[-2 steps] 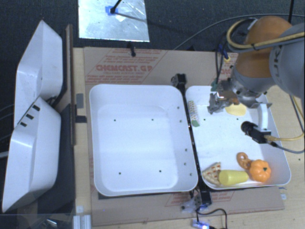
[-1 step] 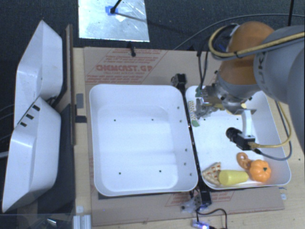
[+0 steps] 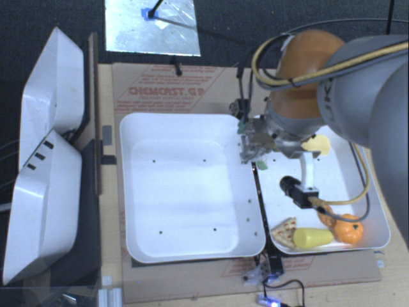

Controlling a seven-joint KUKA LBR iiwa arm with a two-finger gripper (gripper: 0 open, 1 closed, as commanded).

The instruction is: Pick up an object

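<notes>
A yellow toy lemon (image 3: 312,237), probably light, smooth and slippery, best gripped across its middle, awaits the gripper (image 3: 254,149), its grip state unclear.

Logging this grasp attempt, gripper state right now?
Two-finger gripper: cannot be told. It sits at the divider between the two shallow white bins.

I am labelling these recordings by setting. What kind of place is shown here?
Probably a robotics lab's grasping test bench. A grey robot arm reaches over two shallow white bins on brown cardboard, and the right bin holds toy items, such as an orange toy and a yellow piece.
</notes>
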